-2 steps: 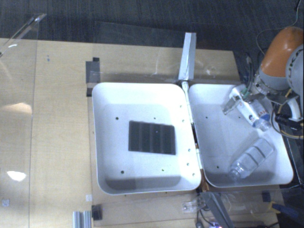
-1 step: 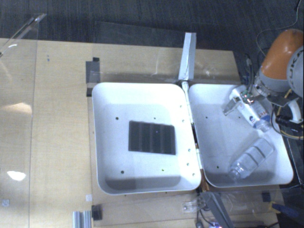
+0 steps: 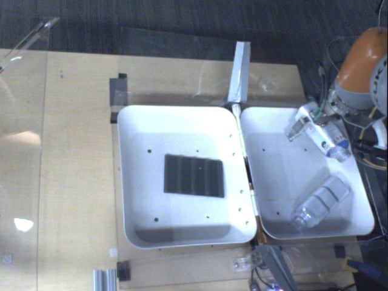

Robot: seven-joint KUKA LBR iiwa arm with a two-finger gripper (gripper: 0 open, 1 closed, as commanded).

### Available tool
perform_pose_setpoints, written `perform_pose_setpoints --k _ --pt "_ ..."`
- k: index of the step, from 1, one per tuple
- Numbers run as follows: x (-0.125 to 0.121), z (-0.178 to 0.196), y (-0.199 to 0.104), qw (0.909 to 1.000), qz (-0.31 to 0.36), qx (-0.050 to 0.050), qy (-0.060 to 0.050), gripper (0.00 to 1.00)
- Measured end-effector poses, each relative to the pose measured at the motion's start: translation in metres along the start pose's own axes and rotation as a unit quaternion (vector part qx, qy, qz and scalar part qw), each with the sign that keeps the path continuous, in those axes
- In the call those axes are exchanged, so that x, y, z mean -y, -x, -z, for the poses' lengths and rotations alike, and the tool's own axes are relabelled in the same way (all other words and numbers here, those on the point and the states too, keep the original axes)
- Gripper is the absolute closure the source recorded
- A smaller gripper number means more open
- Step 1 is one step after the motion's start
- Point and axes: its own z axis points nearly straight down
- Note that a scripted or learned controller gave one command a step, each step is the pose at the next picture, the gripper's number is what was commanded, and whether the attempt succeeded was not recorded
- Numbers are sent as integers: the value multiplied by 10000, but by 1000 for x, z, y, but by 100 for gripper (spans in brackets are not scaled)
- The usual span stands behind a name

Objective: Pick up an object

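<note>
Two white bins [image 3: 182,117] sit on the desk, and in the right one a clear plastic bottle [image 3: 319,204] lies slantwise, below the jaws [image 3: 301,125], which hang open and hold nothing near the bin's upper right corner.

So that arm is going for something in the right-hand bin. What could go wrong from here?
The clear plastic bottle lies on its side near the right bin's front corner, and it may roll or slip away when touched. It is see-through, so it may be hard to locate. The hand hovers near the bin's back rim, well away from the bottle.
</note>
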Motion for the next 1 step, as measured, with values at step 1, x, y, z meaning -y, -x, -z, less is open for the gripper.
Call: perform_pose_setpoints --k 1 --pt "34 89 -15 10000 17 26 29 0"
